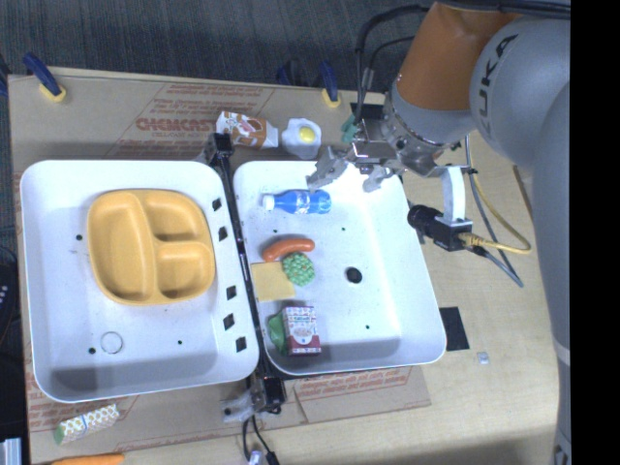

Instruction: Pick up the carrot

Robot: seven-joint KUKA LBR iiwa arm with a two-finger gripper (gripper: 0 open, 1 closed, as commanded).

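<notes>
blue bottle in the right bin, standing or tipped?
Tipped. The bottle lies on its side on the right bin floor, long axis running left-right, white cap end toward the left. The gripper is above and to its right.

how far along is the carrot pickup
Done: nothing lifted; the carrot lies in the right bin, beside the green vegetable. In hand: the gripper hangs open over the bin's top edge, holding nothing. Left: descend, grasp, lift.

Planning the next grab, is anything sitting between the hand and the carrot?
Yes. The blue bottle lies between the hand, above the right bin's far edge, and the carrot. The green ball sits against the carrot's near side.
</notes>
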